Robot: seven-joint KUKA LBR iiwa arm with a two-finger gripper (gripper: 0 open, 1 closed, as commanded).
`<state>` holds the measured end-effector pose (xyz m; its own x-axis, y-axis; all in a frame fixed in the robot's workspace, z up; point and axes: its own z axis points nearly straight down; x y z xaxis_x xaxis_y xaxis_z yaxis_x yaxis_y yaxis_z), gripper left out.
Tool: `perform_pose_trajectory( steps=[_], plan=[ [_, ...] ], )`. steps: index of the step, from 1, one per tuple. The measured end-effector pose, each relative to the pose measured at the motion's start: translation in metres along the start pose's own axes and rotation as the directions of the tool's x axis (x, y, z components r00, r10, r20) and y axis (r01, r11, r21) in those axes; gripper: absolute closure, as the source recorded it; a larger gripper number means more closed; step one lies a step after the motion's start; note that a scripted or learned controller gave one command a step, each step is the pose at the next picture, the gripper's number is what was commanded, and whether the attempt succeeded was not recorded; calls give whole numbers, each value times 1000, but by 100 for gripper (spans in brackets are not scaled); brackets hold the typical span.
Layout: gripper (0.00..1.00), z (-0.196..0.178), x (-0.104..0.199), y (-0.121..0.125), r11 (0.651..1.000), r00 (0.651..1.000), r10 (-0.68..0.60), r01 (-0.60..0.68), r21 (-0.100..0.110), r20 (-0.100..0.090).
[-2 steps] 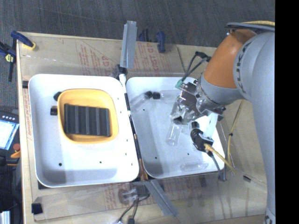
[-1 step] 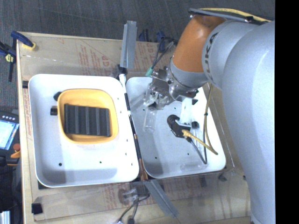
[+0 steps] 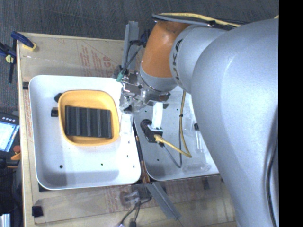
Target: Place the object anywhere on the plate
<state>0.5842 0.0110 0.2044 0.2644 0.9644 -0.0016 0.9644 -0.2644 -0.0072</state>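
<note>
Yellow plate [image 3: 90, 98] leaves bare floor along left bin [image 3: 71, 174] front edge

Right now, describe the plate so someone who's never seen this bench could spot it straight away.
Find the left white bin of the two side by side on the bench. The plate lies in its upper half: a rounded-square yellow dish with a dark ribbed centre. It is the bin's only yellow thing, far bigger than the small dark bits beside it.

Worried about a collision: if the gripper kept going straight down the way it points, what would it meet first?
Probably the rim between the two bins: the gripper hangs over the left bin's right edge, just beside the yellow plate. Depth is unclear.
</note>
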Motion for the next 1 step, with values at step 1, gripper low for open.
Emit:
perform_pose_trajectory(
  steps=[1],
  plan=[
    [0,0,0,0,1000,1000,0,0,0,0]
  ],
)
